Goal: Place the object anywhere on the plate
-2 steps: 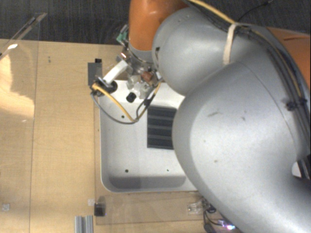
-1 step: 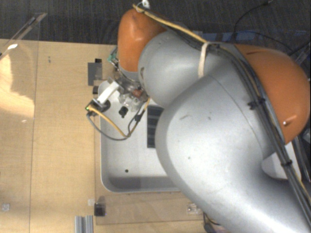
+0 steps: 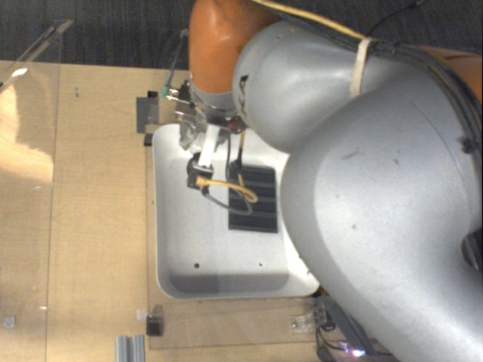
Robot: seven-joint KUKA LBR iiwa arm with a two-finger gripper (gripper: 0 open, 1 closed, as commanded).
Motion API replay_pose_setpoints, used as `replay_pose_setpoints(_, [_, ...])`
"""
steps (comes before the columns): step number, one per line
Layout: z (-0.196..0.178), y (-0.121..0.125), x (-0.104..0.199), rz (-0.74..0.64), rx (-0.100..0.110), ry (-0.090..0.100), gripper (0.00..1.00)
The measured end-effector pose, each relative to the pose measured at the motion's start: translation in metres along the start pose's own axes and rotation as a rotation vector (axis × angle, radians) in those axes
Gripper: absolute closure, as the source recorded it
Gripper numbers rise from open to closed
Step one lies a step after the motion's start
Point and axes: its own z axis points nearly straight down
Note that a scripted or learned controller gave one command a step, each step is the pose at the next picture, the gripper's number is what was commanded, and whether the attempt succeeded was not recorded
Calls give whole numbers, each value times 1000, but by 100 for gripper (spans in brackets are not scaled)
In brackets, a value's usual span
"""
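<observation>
The right half of the frame is taken up by the big grey robot arm (image 3: pixel 377 164) (orange band (image 3: pixel 215 36) at top centre). A shallow white plastic bin (image 3: pixel 211 270) is seen mid-frame. A flat black ribbed rectangle (image 3: pixel 255 202) is laid on its floor, just below-right of the gripper (image 3: pixel 215 157), whose open-or-closed state can't be made out.

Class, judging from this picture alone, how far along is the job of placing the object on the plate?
Done: nothing can be confirmed, since the grey arm covers much of the bench. In hand: the hand hangs over the white bin's upper end in the view; no hold can be confirmed. Left: seemingly the grasp and the placing.
</observation>
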Motion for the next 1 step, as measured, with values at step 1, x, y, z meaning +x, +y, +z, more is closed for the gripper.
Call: replay_pose_setpoints(1, [-36, -53, -14, -396, 0, 1, 100])
